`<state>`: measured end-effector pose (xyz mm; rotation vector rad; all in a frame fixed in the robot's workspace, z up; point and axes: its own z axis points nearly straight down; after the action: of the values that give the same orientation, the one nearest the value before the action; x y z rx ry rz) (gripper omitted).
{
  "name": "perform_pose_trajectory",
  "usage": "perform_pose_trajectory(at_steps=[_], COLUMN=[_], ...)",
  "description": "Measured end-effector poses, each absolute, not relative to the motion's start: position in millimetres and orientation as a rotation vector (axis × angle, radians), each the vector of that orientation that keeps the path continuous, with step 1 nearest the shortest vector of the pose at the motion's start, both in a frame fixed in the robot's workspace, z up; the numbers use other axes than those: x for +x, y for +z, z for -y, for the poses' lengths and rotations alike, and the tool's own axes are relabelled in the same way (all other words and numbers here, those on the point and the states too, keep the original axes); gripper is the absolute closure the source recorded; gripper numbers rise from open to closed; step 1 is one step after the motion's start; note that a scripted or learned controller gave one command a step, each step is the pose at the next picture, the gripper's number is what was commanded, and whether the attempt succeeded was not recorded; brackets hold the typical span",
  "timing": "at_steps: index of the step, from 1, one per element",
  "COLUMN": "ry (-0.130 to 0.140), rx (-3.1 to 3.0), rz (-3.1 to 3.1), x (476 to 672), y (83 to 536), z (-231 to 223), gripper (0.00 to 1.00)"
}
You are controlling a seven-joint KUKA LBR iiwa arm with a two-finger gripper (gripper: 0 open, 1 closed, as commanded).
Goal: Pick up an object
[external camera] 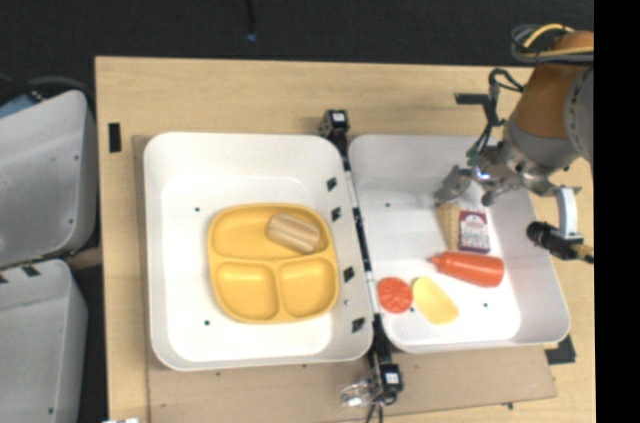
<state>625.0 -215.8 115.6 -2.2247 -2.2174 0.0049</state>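
My gripper (pixel 472 183) hangs over the back part of the right bin (pixel 400 171), on the grey arm with its orange band that comes in from the right. Just in front of it lies a small red and white packet (pixel 474 232). Nearer the front of that bin lie an orange-red carrot-shaped piece (pixel 469 268), a red round piece (pixel 394 294) and a yellow oval piece (pixel 434 301). Nothing shows between the gripper and the packet.
The left bin (pixel 180 311) holds a yellow divided plate (pixel 235 241) with a brown bun-like piece (pixel 294 232) in its back compartment. A black clamp (pixel 335 122) sits where the two bins meet at the back.
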Motion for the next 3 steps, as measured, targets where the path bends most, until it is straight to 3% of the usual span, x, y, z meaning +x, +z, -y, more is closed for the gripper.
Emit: perform_pose_trajectory(at_steps=[1, 2, 3], ry=[0.003, 0.001, -0.005], rx=[-2.227, -2.229, -2.224], rz=[2.219, 2.222, 2.228], x=[625.3, 626.3, 635.2], y=[101.1, 113.3, 175.0], z=[217.1, 218.1, 219.1], gripper=[0.00, 1.00, 1.00])
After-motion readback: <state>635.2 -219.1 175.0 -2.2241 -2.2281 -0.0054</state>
